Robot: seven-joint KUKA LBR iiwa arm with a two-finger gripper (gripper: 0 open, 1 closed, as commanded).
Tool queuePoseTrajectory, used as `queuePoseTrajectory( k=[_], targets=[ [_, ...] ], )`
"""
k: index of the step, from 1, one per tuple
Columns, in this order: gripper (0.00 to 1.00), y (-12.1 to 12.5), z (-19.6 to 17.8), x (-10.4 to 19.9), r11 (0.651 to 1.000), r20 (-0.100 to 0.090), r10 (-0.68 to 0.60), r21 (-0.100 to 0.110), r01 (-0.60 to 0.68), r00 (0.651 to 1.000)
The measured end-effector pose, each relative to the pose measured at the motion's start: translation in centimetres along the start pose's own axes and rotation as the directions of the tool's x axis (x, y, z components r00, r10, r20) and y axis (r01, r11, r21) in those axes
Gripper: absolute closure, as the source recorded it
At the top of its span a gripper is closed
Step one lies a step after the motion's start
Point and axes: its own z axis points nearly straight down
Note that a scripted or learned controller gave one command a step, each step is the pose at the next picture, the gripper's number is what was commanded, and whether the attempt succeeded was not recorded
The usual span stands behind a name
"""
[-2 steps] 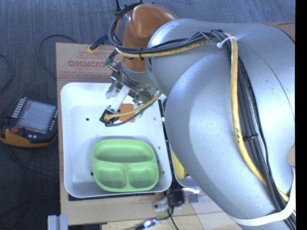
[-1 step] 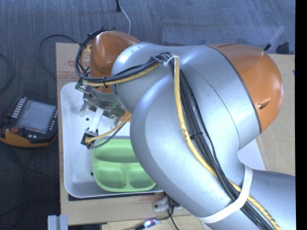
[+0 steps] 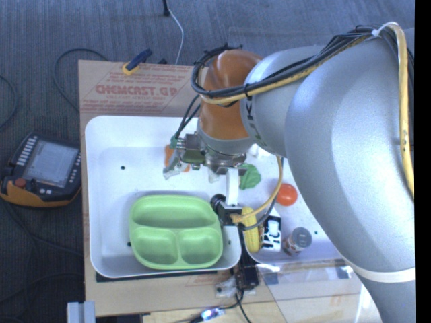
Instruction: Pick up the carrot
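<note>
- Camera view: the grey arm with its orange band [image 3: 225, 89] reaches in over the two shallow white bins, and its hand [image 3: 180, 161] hangs low over the far part of the left white bin [image 3: 108, 180], near that bin's far edge.
- The small orange carrot [image 3: 168, 155] shows as a sliver right at the hand's outer side, touching or just beside the finger parts; most of it is covered by the hand.
- Whether the hand is wide, narrow or closed on the carrot I cannot tell: the wrist body hides the fingertips from above.
- My judgement is that the step in hand is the grasp itself, with the hand down at the carrot. The next move calls for closing squarely across the carrot and lifting straight up, then checking that it comes along.
- A light green divided plastic tray [image 3: 176, 231] lies in the near part of the same bin, apart from the hand.
- In the right bin, a green leafy toy [image 3: 250, 177], a round orange-red ball [image 3: 287, 194], a yellow corn cob [image 3: 249, 226], a black-and-white box [image 3: 271, 234] and a small tin can [image 3: 296, 239] sit partly under the arm; much of that bin is covered by it.
</note>
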Motion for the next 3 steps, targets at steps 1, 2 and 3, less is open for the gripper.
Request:
queuePoseTrajectory(
  k=[1, 2, 3],
  targets=[
    [0.0, -1.6, -16.5, 2.0, 0.986, -0.01, 0.164, -0.01, -0.164, 0.986],
    [0.0, 1.0, -7.5, 6.9, 0.965, 0.005, 0.26, 0.011, -0.26, 0.966],
    [0.0, 3.3, 6.5, 10.1, 0.923, -0.003, 0.385, 0.003, -0.385, 0.923]
  ],
)
